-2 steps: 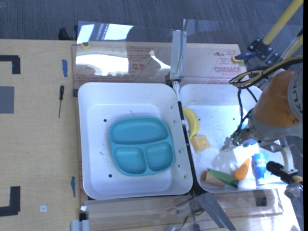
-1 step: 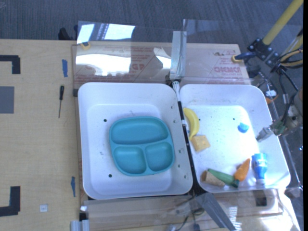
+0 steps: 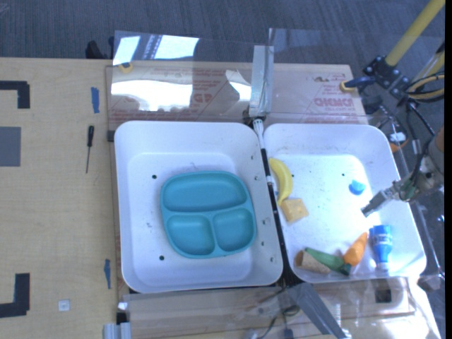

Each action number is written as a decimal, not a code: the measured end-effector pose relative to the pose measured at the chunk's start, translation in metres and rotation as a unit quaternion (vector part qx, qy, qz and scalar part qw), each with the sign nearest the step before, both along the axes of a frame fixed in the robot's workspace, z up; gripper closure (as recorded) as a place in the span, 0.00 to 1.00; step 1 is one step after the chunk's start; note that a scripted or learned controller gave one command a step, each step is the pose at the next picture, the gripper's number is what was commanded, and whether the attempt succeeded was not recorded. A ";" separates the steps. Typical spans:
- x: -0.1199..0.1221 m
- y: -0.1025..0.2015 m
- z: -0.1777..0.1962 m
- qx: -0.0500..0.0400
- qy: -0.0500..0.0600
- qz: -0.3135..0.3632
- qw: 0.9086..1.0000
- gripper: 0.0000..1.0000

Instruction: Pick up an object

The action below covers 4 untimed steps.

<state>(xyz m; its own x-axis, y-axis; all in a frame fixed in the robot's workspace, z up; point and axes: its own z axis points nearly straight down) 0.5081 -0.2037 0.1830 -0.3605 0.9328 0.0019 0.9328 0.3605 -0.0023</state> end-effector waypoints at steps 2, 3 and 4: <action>-0.027 0.042 -0.096 -0.002 -0.004 -0.134 0.991 0.00; -0.026 0.042 -0.087 -0.002 -0.005 -0.134 0.991 1.00; -0.003 0.055 0.078 -0.001 -0.004 -0.143 0.990 1.00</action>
